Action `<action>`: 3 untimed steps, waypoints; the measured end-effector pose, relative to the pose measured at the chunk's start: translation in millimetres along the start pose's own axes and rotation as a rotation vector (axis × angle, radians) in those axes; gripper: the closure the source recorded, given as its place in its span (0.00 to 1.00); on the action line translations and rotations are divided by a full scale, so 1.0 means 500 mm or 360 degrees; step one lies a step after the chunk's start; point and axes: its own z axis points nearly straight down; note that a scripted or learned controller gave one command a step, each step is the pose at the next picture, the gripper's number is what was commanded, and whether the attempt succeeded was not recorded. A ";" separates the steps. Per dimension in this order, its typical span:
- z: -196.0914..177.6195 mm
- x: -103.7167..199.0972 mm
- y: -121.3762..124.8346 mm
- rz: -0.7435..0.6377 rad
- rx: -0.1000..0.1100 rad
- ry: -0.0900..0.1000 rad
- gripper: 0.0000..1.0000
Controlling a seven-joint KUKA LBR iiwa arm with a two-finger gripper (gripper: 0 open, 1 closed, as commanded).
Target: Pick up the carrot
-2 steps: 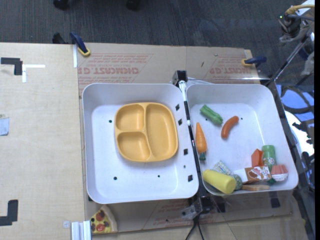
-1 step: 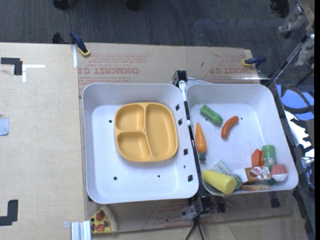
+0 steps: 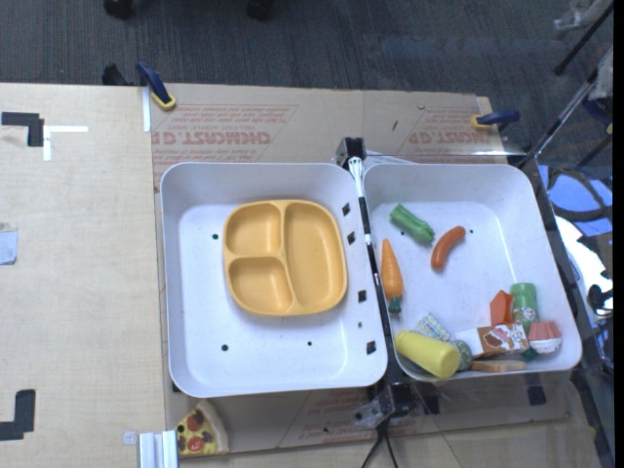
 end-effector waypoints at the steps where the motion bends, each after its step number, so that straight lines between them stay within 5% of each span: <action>1: -0.052 -0.006 0.007 0.0038 -0.0001 0.0000 0.00; 2: -0.065 -0.004 0.009 0.0043 -0.0001 -0.0005 1.00; 3: -0.065 -0.004 0.009 0.0044 0.0000 -0.0005 0.00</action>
